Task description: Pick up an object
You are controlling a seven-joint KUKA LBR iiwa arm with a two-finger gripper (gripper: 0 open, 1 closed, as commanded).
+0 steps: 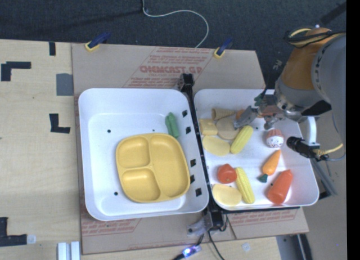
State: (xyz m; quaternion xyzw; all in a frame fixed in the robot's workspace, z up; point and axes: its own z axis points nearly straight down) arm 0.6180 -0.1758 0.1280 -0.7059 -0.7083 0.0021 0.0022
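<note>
Red print on cardboard sheet (163,67) under the bins, too blurred to read. Left bin (95,107): one yellow divided plate (152,167), one green pod (172,125). Right bin (306,194): two corn cobs (242,138) (244,185), one tomato (226,173), one carrot (270,162), one red-orange piece (280,186), several pale yellow slices (216,145). Arm entering from right, gripper (260,113) low over right bin's far side, above pale slices beside upper cob; finger state cannot be told

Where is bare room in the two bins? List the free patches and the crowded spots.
Left bin: bare floor left of the yellow divided plate and behind it, up to the green pepper. Right bin: crowded with toy food; one small patch between tomato and carrot.
</note>
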